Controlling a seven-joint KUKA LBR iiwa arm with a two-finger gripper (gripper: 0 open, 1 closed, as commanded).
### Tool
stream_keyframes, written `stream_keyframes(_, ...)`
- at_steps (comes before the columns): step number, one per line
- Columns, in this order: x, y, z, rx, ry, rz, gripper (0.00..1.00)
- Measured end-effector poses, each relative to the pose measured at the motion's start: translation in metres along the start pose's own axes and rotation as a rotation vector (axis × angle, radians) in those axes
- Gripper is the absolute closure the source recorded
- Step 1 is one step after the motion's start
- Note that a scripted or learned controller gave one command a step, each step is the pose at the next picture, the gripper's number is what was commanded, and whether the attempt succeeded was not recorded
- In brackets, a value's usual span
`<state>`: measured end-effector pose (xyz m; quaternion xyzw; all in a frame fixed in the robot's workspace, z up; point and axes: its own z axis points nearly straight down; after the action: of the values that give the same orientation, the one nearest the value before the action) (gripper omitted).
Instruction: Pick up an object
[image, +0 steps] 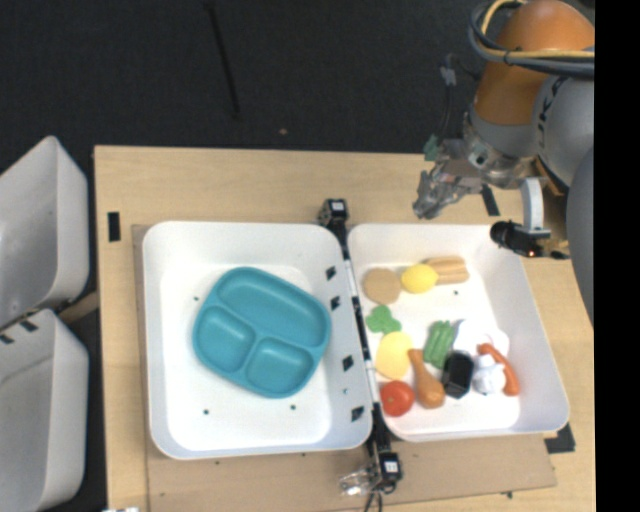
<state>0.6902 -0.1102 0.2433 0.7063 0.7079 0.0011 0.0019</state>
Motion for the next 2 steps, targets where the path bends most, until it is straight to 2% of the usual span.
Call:
stream_keyframes(1, 0.033, -0.037, 0.011, 0.008, 0.000, -0.001, 1.00)
stream_keyframes(2, 0.075, -0.066, -0.005, 0.006, 0.002, -0.003, 1.00)
